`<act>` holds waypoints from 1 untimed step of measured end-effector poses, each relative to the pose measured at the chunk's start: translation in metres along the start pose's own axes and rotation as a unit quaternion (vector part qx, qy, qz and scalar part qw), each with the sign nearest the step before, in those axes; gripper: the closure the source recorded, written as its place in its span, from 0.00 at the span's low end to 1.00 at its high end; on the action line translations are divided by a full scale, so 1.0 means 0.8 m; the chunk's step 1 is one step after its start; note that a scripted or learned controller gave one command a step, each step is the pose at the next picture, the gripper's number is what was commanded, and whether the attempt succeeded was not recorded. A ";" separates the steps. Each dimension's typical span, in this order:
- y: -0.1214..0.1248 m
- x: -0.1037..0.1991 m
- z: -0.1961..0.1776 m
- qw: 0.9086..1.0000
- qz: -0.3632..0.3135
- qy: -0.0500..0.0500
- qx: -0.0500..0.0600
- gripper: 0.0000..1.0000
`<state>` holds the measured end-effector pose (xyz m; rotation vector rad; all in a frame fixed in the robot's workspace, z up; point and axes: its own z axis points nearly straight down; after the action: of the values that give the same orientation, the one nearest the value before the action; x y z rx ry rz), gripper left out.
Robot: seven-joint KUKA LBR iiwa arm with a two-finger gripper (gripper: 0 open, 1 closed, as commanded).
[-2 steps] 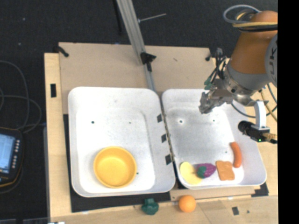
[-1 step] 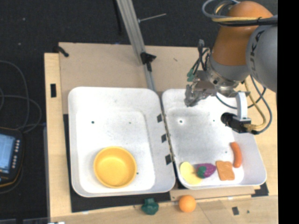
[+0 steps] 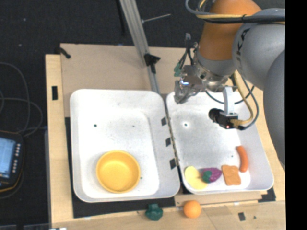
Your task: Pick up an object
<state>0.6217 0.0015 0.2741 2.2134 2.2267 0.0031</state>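
Pick not yet made, by the look of things. Gripper (image 3: 182, 96) poised over the far left corner of the right bin (image 3: 218, 143), close to the divide between the bins, with nothing visible between its tips. Impossible to tell whether open or shut: too small and dark against the wrist hardware.

Candidates all well apart from the gripper, clustered along the near edge of the right bin: a yellow piece (image 3: 193, 176), a purple and green item (image 3: 209, 175) just beside it, an orange block (image 3: 231, 175) next along, and a sausage (image 3: 242, 158) lying near the right wall. In the left bin (image 3: 115, 114), a yellow bowl (image 3: 118, 171) sitting upright in the near left part. Outside the bins, on the bench (image 3: 105, 68) at the near edge, an orange ball (image 3: 192, 209) and a green piece (image 3: 154, 212).

Judged from this: nothing done beyond positioning. Left to do: travel toward the near edge of the bin, descent onto one item, closure, lift. Tight packing of the items near the bin wall likely to make a clean grasp awkward.

No readable writing anywhere: no brand or label legible on arm, bins or objects. Screen of a device (image 3: 8, 162) at the left edge lit, contents too blurred to read.
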 end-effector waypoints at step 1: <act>0.024 0.053 0.031 1.000 0.000 0.000 0.001 1.00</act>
<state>0.6409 0.0437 0.2490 2.2146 2.2264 0.0011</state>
